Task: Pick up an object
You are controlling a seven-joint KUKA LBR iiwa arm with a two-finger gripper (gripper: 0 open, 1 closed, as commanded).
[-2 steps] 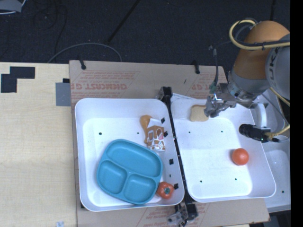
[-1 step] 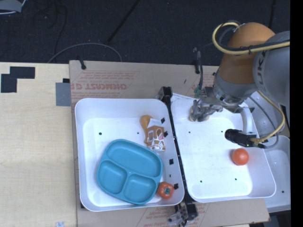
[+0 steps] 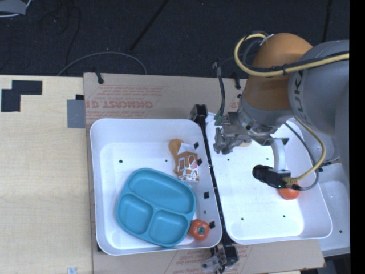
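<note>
My gripper [image 3: 224,142] hangs over the far left corner of the right bin [image 3: 268,227], close to the wall between the two bins. A small orange-red ball [image 3: 290,193] lies in the right bin, toward its right side, well apart from the gripper. The left bin [image 3: 105,153] holds a blue divided plate [image 3: 155,206], a brown-and-white packet [image 3: 187,168] with a tan piece [image 3: 175,147] just behind it, and a red tomato-like fruit [image 3: 199,229] at the plate's near right corner.
The arm's grey and orange body [image 3: 285,79] covers the far right part of the right bin. Both bins rest on a cardboard sheet [image 3: 142,96] over a pale wooden bench [image 3: 40,181]. Cables lie on the dark floor behind.
</note>
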